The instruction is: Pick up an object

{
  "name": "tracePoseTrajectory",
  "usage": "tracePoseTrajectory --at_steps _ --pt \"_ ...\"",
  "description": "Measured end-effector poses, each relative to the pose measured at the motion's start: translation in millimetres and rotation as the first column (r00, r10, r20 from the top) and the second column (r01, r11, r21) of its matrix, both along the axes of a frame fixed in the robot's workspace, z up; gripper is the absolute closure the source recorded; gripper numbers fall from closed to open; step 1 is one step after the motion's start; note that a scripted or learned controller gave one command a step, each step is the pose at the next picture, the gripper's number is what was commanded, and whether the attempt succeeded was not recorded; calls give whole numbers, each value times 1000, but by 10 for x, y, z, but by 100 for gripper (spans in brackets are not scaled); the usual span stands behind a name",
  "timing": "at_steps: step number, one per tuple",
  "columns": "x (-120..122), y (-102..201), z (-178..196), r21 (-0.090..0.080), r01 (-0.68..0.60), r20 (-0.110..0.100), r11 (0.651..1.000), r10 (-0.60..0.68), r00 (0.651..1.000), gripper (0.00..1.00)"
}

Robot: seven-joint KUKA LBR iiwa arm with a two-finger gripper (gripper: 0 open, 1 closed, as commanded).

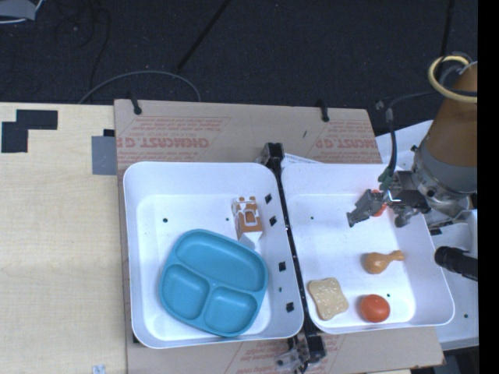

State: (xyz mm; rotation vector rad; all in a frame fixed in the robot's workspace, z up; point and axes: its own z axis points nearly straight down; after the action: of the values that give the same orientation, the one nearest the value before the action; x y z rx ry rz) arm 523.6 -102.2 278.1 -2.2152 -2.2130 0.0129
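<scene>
While claw [383, 209] hangs spread, empty | smooth round tomato [375, 308] | porous bread slice [327, 298]

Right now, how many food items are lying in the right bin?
3. A chicken leg lies mid-bin toward the right wall, a bread slice at the front left, a tomato at the front beside it. The arm may hide more.

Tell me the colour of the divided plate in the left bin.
Light blue; the divided plate shows best in the camera view.
</scene>
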Motion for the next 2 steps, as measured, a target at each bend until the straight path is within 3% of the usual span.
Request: tracePoseTrajectory --at_steps 1,2 --pt "17 -2 58 -2 -2 12 1000 2 1000 0" --pt "53 60 -563 0 -1 4 1000 1 1000 0"
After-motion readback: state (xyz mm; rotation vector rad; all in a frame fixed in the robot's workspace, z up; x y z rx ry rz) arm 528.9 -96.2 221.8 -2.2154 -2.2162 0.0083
